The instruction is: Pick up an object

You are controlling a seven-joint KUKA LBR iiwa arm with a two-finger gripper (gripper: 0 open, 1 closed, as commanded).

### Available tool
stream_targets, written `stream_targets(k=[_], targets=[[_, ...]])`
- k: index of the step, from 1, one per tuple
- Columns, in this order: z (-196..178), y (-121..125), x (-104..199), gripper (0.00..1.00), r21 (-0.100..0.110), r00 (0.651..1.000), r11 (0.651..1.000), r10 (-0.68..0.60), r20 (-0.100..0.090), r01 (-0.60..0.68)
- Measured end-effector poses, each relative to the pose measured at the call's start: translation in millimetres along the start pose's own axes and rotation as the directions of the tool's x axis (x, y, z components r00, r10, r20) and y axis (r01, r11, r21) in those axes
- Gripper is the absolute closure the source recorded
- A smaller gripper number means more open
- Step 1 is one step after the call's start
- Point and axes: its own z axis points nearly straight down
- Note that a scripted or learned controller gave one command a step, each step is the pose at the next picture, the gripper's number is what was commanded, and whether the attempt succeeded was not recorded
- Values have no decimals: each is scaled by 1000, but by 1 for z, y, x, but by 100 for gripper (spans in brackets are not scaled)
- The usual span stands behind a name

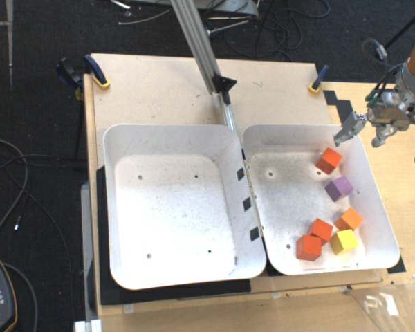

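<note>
The gripper (363,131) hovers, fingers spread and grasping nothing, above the right bin's (379,198) far edge: approach step. Next, descend onto the orange cube (328,161) nearby.

I can read no text, label, brand or number here. The grey device (0,296) at the lower left corner perhaps has buttons, too small to read.

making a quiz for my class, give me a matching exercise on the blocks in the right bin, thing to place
Things:
1. purple block
2. yellow block
3. red block
4. gripper

Places:
A. lowest-left of the blocks
B. above the bin's upper right rim
C. just below the uppermost orange block
D. right of the red block, under an orange one

Pairs: 1-C, 2-D, 3-A, 4-B
</note>
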Motion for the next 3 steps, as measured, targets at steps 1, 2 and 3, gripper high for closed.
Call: stream_targets(k=[1,2,3], targets=[[107,-56,-10,0,8,1000,1000,7,-4,-7],[118,-69,36,0,2,1000,1000,-2,-4,2],[192,-35,-9,0,-4,1000,1000,5,2,-5]])
